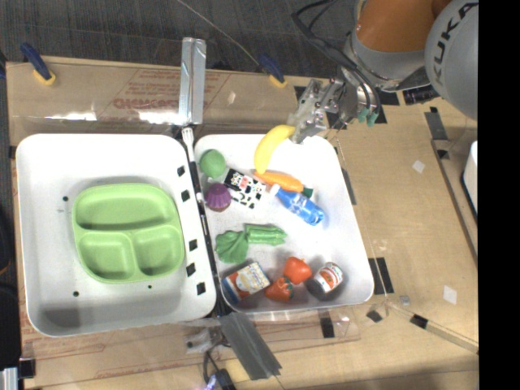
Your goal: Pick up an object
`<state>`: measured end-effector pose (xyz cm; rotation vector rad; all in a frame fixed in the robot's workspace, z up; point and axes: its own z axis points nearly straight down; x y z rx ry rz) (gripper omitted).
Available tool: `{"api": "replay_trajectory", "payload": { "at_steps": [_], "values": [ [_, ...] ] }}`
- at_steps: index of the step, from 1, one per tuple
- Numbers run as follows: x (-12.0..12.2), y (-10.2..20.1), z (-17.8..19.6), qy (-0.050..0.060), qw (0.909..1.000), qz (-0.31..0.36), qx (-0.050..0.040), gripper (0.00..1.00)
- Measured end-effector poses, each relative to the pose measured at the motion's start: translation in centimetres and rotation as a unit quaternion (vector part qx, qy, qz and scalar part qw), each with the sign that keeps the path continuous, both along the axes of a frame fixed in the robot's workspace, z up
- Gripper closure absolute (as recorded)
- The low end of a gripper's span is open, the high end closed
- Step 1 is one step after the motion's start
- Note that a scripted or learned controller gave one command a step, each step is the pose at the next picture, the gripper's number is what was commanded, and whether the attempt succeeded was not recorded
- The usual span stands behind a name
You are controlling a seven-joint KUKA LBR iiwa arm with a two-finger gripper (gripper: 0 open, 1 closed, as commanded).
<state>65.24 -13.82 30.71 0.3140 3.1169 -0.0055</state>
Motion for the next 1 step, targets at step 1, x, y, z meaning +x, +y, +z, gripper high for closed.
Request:
{"api": "replay_trajectory", "payload": {
  "at_steps": [1],
  "values": [
    [0.11, 0.08, 1.12, -0.002, 1.0000, 0.002, -0.0009, 1.00]
  ]
}}
